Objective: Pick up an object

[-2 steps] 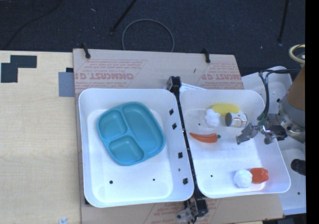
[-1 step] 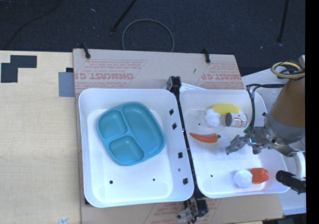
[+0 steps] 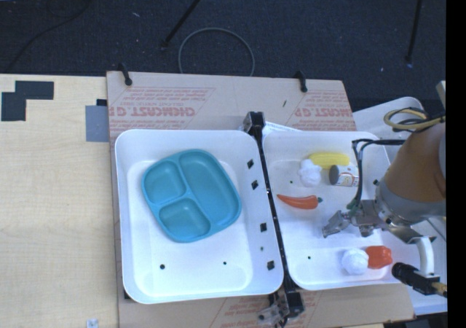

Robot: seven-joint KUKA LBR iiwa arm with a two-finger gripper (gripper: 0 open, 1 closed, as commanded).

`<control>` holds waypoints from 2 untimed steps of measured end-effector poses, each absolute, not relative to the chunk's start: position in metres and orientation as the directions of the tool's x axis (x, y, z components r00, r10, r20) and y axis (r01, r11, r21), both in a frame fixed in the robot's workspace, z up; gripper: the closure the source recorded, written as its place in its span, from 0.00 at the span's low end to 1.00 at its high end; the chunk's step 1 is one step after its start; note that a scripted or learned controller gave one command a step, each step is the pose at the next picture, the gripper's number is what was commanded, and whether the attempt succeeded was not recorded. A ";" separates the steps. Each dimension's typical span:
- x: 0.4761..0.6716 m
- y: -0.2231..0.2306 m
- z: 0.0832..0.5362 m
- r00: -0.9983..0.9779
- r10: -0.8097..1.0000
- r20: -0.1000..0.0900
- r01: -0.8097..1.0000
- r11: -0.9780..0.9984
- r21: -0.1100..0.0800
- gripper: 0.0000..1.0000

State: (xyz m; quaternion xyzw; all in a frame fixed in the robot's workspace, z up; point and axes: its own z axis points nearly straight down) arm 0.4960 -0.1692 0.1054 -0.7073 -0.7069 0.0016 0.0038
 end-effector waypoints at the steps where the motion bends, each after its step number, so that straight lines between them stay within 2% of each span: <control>1: 0.497 -0.171 0.118 0.006 1.000 0.002 1.000 -0.006 -0.005 1.00; 2: 0.502 -0.167 0.179 -0.002 1.000 0.000 1.000 0.002 0.002 1.00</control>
